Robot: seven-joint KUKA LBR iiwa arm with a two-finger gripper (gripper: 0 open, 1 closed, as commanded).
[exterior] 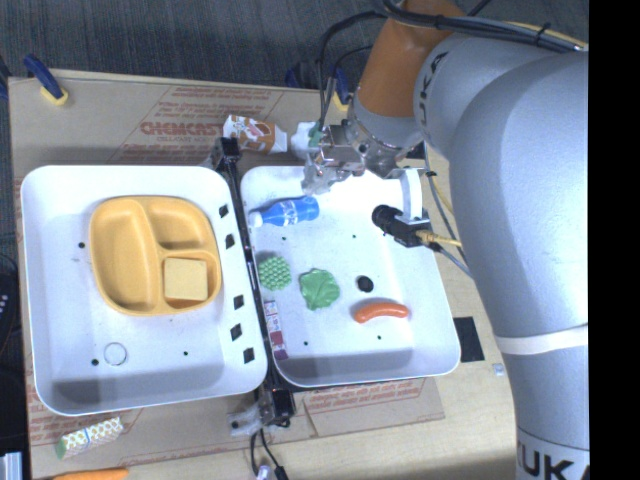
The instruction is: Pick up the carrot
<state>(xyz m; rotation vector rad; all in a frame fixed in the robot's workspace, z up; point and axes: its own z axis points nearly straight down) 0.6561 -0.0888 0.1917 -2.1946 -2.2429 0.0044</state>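
Closest to me, the carrot [380, 311] lies at the near right of the right bin [432, 298], beside a green leafy toy [319, 288]. Far from it, the gripper [318, 171] hangs above a blue bottle [284, 212]; whether its jaws are spread, I cannot tell.

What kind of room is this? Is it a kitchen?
Probably a robot lab, not a kitchen: a big grey arm reaches over two white bins on cardboard, holding toy food like a carrot.
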